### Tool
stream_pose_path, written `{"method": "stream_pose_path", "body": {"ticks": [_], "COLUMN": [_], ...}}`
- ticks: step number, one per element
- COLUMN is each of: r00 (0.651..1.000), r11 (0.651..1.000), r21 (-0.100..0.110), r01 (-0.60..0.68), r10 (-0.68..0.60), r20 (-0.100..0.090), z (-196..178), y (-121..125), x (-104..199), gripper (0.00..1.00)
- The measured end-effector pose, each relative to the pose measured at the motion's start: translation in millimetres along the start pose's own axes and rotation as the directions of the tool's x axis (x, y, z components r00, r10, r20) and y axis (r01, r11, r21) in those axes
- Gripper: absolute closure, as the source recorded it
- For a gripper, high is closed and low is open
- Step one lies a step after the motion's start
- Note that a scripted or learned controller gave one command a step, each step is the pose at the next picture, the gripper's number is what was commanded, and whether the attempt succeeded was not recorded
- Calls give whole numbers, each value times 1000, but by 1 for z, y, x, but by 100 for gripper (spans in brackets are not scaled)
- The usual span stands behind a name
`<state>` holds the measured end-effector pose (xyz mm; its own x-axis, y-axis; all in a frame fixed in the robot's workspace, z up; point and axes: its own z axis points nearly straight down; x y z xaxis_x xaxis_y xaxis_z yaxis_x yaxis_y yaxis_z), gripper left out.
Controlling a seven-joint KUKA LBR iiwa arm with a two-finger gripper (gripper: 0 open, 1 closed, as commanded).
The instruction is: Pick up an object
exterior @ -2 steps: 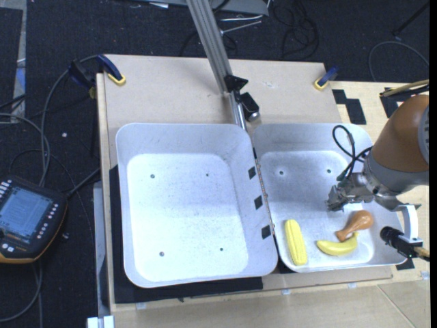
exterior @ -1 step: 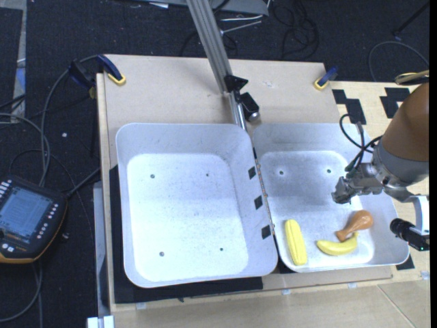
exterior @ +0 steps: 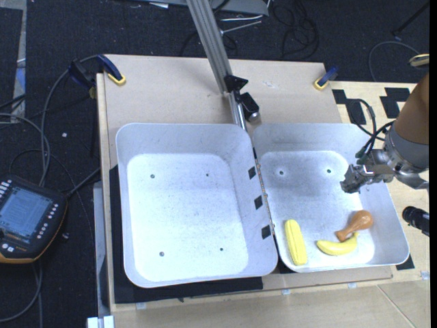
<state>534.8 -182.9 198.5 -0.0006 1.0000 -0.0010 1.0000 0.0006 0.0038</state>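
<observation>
In the right bin (exterior: 300, 162) lie three toy foods near its front edge: a yellow corn cob (exterior: 295, 242), a yellow banana (exterior: 336, 247) and a brown drumstick (exterior: 355, 225). My gripper (exterior: 356, 180) hangs over the bin's right side, above and behind the drumstick, apart from all three. Nothing shows between its fingers.
The left bin (exterior: 130, 183) sits beside the right one, joined at a central rim with black clips. A slanted metal pole (exterior: 215, 46) rises from the bench behind the bins. A teach pendant (exterior: 24, 217) lies off the bench at left. Cables cross the floor.
</observation>
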Motion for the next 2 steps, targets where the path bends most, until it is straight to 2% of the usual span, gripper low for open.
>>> {"method": "stream_pose_path", "body": {"ticks": [1, 2], "r00": [1000, 1000], "r11": [1000, 1000], "r21": [1, 3], "r01": [0, 4], "r10": [0, -4], "r20": [0, -2], "z": [-37, -45], "y": [1, 0], "x": [0, 55], "gripper": [100, 100]}}
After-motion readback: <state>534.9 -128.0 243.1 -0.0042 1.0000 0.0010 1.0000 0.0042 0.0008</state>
